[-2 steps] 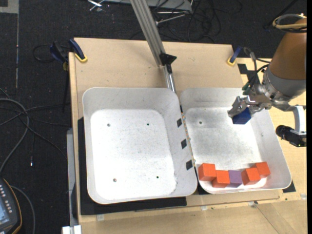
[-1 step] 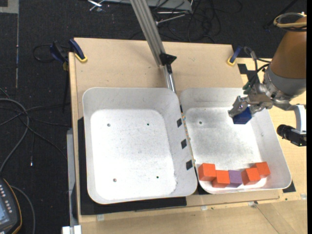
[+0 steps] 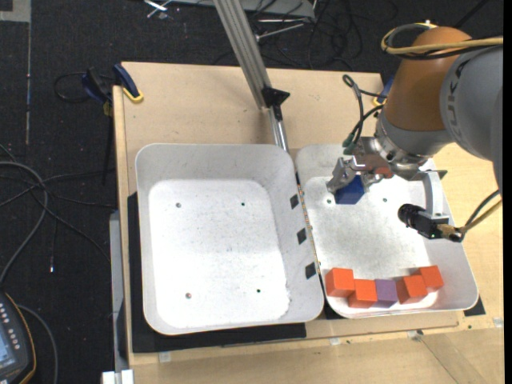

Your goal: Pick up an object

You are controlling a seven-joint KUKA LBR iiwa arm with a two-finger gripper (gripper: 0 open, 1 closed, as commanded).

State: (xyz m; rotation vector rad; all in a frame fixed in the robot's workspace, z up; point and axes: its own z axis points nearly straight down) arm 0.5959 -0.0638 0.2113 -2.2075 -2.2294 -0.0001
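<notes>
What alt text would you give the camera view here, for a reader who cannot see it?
A grey and orange robot arm's tool holds a blue block between its fingers above the far end of the right bin. Along that bin's near edge sits a row of orange blocks with one purple block among them, beside the left bin.

No text, label, brand, number or sign can be read anywhere. The small dark marks along the inner wall of the left bin are too small to make out, and the device on the floor left of that bin shows only a blurred screen.
</notes>
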